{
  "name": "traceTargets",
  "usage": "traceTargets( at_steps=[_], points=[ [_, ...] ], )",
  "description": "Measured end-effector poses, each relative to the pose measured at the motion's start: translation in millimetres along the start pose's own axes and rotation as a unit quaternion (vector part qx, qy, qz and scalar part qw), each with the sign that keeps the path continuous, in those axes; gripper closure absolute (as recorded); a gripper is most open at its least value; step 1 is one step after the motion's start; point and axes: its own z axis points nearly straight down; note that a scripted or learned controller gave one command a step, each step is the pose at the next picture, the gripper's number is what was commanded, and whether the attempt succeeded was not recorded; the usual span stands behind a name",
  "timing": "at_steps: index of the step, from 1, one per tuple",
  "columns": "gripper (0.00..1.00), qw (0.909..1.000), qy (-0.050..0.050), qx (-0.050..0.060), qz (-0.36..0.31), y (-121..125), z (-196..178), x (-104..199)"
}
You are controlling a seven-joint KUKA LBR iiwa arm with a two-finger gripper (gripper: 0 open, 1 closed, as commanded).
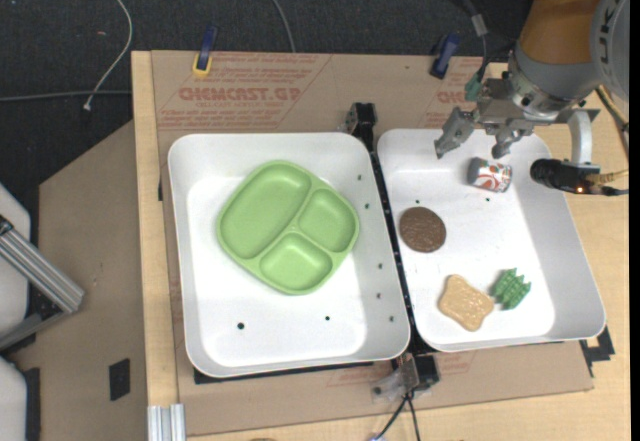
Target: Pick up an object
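My gripper [474, 141] hangs over the far part of the right bin [570, 259], its two fingers spread apart and nothing between them. A small red and white can [491, 176] lies on its side just below and right of the fingertips, apart from them. Nearer the bin's middle lies a round brown cookie [423, 229]. Toward the front lie a tan cracker-like piece [465, 302] and a small green toy [510, 289].
The left bin [200, 289] holds a green divided plate [288, 226]. A black clamp [361, 119] sits between the bins at the back. Blue clips [206, 49] hold the cardboard base, and cables run across the dark floor behind.
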Motion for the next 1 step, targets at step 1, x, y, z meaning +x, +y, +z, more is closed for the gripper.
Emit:
traceTargets(
  at_steps=[1],
  points=[
    [0.0,1.0,-0.001,-0.007,-0.001,2.4,-7.4,0.1]
  ],
)
